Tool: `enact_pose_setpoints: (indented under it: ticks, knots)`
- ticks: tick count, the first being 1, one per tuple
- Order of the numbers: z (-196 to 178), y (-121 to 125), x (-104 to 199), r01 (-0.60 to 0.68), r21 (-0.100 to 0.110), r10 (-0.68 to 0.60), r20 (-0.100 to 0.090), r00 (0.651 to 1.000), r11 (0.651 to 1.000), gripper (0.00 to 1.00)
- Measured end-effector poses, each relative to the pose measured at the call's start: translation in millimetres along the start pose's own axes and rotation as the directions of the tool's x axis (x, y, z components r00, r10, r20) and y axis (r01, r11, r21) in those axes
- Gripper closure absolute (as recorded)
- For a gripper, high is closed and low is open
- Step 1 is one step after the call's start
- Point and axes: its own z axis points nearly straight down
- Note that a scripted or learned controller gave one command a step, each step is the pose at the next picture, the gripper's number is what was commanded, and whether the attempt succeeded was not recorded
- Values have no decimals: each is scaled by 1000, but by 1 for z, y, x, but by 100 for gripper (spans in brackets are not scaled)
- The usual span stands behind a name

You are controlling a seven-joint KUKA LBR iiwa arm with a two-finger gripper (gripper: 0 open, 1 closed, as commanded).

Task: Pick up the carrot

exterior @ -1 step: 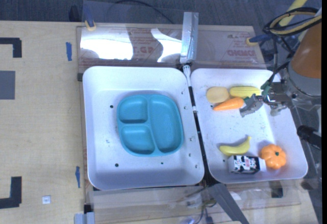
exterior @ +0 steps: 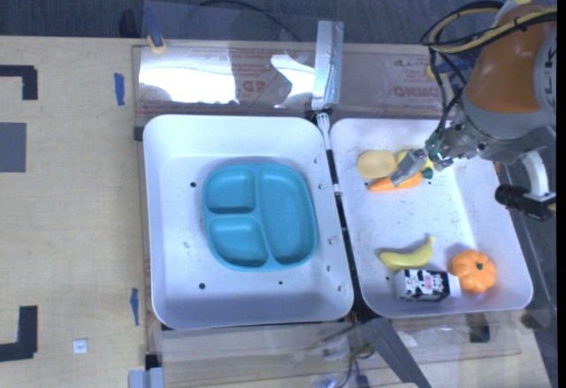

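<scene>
The carrot [exterior: 393, 185], orange with a green top, lies in the upper part of the right bin [exterior: 495, 227], pointing left. My gripper [exterior: 409, 167] reaches in from the right and sits low right over the carrot's thick end, covering part of it. A yellow rounded fruit [exterior: 376, 163] touches the carrot from the upper left.
A banana [exterior: 407, 255], a small orange pumpkin [exterior: 472, 271] and a black-and-white carton [exterior: 423, 285] lie near the right bin's front edge. The left bin [exterior: 168, 201] holds a blue divided plate [exterior: 259, 216]. The arm's wrist and cables hang over the right bin's back right corner.
</scene>
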Motion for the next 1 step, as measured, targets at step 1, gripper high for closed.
enact_pose_setpoints:
  ticks: [1]
  knots:
    - [79, 27, -4, 204, 8, -204, -6, 979, 979, 0]
